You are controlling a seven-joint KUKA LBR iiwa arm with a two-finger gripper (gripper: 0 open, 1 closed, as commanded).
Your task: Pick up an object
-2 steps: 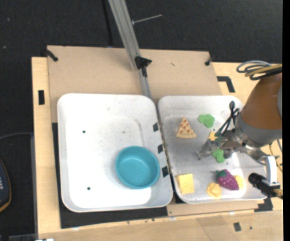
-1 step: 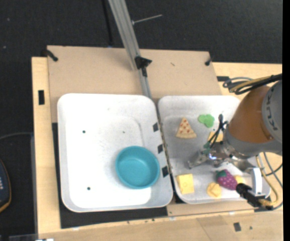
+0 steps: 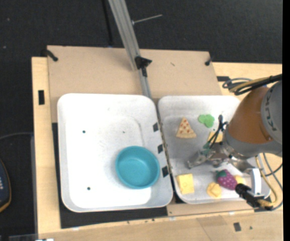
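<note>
I count two white bins (image 3: 79,134), one blue bowl (image 3: 136,166), one pizza slice (image 3: 186,129), one green piece (image 3: 205,119), one yellow block (image 3: 186,183), one purple grape bunch (image 3: 226,179) and one small yellow piece (image 3: 214,190).

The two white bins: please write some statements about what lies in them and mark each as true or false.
1. The blue bowl lies in the left bin. True.
2. The pizza slice lies beside the bowl in the left bin. False: it is in the right bin.
3. The purple grapes are in the right bin. True.
4. The yellow block sits at the right bin's far edge. False: it sits near the front edge.
</note>
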